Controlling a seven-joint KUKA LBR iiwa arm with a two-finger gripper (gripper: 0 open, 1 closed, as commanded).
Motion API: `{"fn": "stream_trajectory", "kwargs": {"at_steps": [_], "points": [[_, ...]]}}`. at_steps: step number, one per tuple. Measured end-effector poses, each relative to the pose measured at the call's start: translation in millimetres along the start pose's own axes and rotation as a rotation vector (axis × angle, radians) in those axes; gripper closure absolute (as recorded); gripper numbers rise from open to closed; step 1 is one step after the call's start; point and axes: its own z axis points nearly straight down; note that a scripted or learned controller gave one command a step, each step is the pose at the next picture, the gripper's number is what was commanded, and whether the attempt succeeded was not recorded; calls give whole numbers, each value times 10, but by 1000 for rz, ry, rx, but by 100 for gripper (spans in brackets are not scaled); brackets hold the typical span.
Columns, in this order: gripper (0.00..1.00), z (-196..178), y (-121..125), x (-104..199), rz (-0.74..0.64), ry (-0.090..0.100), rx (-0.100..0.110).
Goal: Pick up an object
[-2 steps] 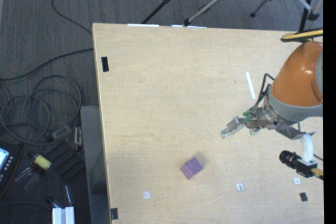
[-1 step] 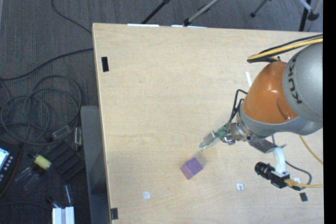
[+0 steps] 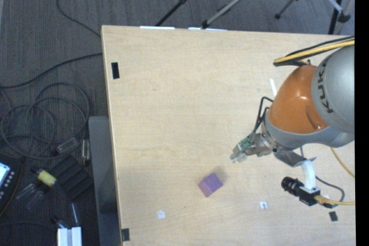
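A small purple block lies alone on the light wooden bench top, near its front edge. My arm, grey with an orange band, reaches in from the right. The gripper hangs below the wrist, up and to the right of the block and about a block's width or two away from it. Nothing is seen held in it.
A black plug on a yellow cable dangles beside the wrist. A black tape mark sits near the bench's left edge, and small white specks near the front. Cables and gear lie on the floor to the left.
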Motion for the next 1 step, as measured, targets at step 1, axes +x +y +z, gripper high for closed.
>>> {"fn": "stream_trajectory", "kwargs": {"at_steps": [1], "points": [[0,0,-1,-1,0,0,0]]}}
